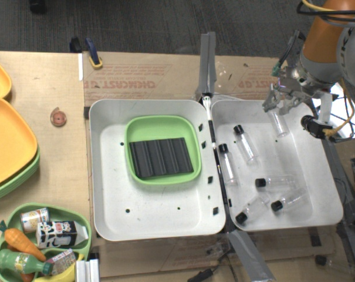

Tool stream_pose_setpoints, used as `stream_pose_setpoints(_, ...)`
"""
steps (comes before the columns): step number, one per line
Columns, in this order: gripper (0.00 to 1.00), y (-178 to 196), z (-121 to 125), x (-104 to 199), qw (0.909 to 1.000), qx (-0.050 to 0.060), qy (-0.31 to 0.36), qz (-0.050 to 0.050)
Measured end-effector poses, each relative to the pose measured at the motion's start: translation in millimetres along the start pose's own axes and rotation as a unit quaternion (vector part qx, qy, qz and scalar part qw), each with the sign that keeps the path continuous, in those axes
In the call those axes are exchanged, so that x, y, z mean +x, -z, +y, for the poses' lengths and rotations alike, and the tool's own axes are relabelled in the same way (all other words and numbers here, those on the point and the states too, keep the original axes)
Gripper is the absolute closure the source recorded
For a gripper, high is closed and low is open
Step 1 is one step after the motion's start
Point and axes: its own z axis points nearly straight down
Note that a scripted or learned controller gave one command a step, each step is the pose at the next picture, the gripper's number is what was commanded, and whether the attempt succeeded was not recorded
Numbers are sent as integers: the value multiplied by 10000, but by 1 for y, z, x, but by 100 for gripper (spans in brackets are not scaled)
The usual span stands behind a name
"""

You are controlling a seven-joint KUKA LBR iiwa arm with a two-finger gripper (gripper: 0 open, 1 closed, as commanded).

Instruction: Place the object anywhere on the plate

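A green square plate (190, 135) sits in the left bin (110, 175), and a dark ribbed slab (162, 157) lies across its middle. Several clear vials with black caps lie loose in the right bin (318, 175), among them one vial (244, 143) near the bin's back left and another vial (286, 201) near the front. My gripper (281, 103) hangs over the right bin's back edge, far right of the plate. One clear vial (279, 124) shows just below the gripper; whether it is held or lying on the bin floor is unclear.
A metal divider post (207, 63) rises between the bins at the back. Orange plates (7, 134) and a green bowl of toy food (39, 242) sit on the wooden table to the left. Cables (327, 125) hang beside the arm's wrist.
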Motion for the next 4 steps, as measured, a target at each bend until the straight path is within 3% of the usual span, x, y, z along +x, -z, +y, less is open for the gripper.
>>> stream_pose_setpoints(1,100,-8,-44,22,9990,7,452,5)
stream_pose_setpoints(2,100,-3,-89,105,9974,10,715,4)
stream_pose_setpoints(3,100,-3,-147,147,9870,10,1609,3)
stream_pose_setpoints(4,0,-3,-147,147,9870,7,1608,2)
